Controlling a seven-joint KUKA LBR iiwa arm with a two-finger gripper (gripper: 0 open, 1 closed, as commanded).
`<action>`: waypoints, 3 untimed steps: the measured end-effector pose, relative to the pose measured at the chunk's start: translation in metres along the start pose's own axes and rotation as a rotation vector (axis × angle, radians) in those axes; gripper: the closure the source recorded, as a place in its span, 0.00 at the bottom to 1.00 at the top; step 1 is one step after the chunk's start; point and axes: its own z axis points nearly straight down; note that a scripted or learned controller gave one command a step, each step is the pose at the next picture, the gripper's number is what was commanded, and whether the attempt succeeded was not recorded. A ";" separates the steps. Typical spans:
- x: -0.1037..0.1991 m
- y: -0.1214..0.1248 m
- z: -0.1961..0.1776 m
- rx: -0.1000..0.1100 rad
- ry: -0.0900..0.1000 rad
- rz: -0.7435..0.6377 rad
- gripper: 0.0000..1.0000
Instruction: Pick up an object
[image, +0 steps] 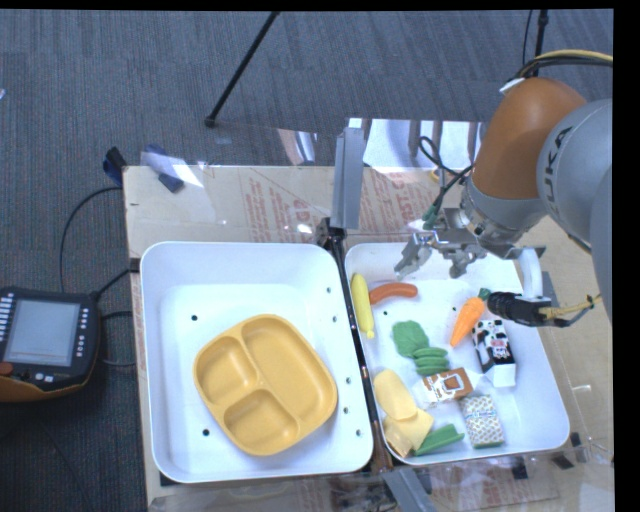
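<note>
Seemingly spread apart and grasping nothing, my fingers hover over the right bin's back edge, above the sausage, a likely target.

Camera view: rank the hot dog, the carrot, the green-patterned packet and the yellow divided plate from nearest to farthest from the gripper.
1. Hot dog, just below the gripper.
2. Carrot, lower right of it.
3. Green-patterned packet, at the right bin's near edge.
4. Yellow divided plate, in the left bin.
</note>
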 end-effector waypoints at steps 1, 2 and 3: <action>-0.020 -0.018 0.113 0.000 0.000 -0.169 0.00; -0.004 -0.063 0.112 -0.001 0.001 -0.246 0.00; -0.004 -0.063 0.106 0.004 0.003 -0.242 1.00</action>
